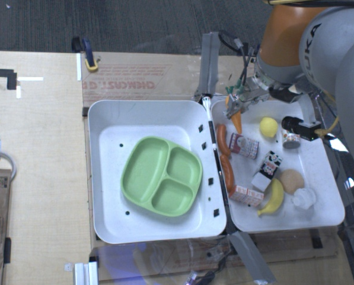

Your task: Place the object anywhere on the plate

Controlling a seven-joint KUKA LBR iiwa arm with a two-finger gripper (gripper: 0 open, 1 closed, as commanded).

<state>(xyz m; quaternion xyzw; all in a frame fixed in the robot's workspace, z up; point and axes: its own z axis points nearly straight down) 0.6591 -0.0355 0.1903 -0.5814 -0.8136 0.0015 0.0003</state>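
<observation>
A: Banana [273,198], yellow, curved, at near edge of rt bin [325,215]. Task obj?
B: Small orange carrot [237,122], tapered, hanging tip-down, pinched between fingers of gripper [235,107] over rt bin's far-left corner. Green 3-section plate [162,176] in left bin [102,159].

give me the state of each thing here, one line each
green plate: upright, in the left bin, nothing on it
carrot: between the fingers of the hand, tip down, over the right bin
banana: lying flat
lemon: resting loose
two sausages: lying along the bin's left wall
</observation>
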